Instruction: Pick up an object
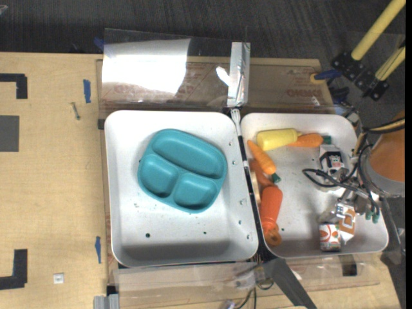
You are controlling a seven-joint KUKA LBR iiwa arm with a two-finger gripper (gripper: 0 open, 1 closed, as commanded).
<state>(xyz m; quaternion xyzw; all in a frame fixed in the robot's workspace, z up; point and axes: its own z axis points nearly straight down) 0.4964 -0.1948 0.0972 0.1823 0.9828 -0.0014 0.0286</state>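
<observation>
Toy food waits in the right bin while the arm hangs low at its right side.

The left bin (122,192) holds one teal divided plate (181,169), flat in its middle, so nothing there is easy to grab. The right bin (302,237) has the small things to pick from. Two orange toy carrots lean along its left wall: a thin one (261,159) at about 10 o'clock and a fat one (270,208) at about 8 o'clock, maybe because the bin floor slopes. A yellow toy (277,138) lies at 12 o'clock, touching another orange carrot (310,140). An orange-and-white small can (331,235) stands at 5 o'clock. The gripper (347,192) is at about 3 o'clock, just above the can, with wires around it. I cannot tell how it is set, and I see nothing held in it.
</observation>
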